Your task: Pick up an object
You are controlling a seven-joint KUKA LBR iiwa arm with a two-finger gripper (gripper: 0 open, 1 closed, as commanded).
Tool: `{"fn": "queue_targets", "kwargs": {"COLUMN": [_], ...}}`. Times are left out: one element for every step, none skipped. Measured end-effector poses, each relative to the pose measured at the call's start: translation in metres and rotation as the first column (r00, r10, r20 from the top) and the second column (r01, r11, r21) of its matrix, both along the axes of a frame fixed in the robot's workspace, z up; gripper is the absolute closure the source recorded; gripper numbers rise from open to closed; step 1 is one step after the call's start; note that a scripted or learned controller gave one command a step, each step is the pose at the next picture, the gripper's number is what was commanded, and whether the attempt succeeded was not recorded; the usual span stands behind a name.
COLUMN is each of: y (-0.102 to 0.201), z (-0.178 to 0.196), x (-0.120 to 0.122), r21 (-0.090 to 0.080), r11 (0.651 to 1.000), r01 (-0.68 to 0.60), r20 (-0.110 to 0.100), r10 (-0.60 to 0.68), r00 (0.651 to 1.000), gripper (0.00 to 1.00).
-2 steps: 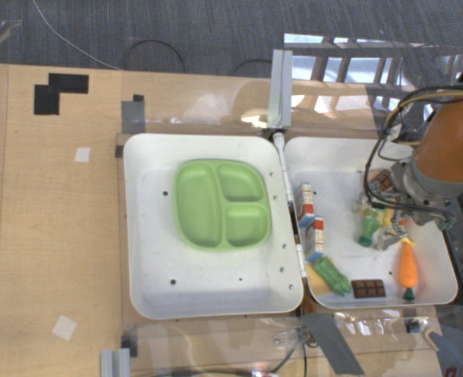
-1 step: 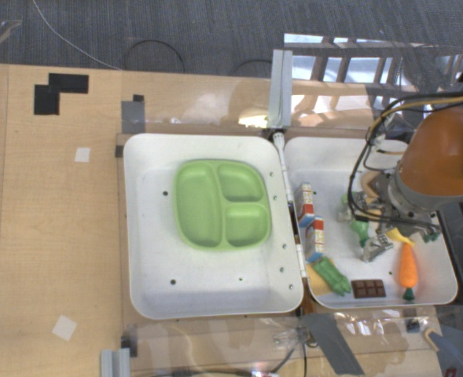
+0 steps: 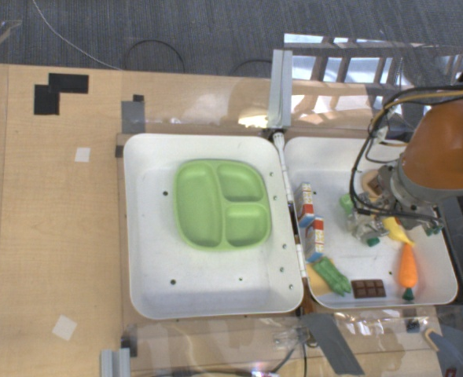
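The arm hangs low over the right bin [image 3: 449, 289], its pincer [image 3: 370, 228] down among the toys near a yellow piece [image 3: 394, 229] and a small green one [image 3: 347, 204] — whether it is open, or has hold of anything, I cannot tell (the wrist hides it). The carrot [image 3: 406, 269] lies just beside, the chocolate bar [image 3: 368, 290] nearer the front rim. A good try likely centres on one piece — clear of neighbours — before closing and lifting straight.

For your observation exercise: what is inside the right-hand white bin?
The right bin holds a carrot, chocolate bar, green vegetable and small carton. The arm covers whatever lies beneath it.
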State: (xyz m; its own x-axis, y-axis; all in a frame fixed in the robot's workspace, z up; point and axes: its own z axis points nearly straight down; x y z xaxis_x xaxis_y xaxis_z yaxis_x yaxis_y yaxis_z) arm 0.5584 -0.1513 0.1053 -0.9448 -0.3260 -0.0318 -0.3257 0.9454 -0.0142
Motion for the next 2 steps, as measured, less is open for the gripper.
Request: {"fn": "queue_targets", "kwargs": {"y": [-0.010, 0.038], "z": [0.169, 0.132], "x": [0.025, -0.032], "r21": [-0.003, 0.005], "r11": [1.000, 1.000], "r01": [-0.021, 0.012], "r20": [-0.009, -0.028], "r10": [0.021, -0.012], "r00": [1.000, 1.000], "gripper": [1.00, 1.00]}}
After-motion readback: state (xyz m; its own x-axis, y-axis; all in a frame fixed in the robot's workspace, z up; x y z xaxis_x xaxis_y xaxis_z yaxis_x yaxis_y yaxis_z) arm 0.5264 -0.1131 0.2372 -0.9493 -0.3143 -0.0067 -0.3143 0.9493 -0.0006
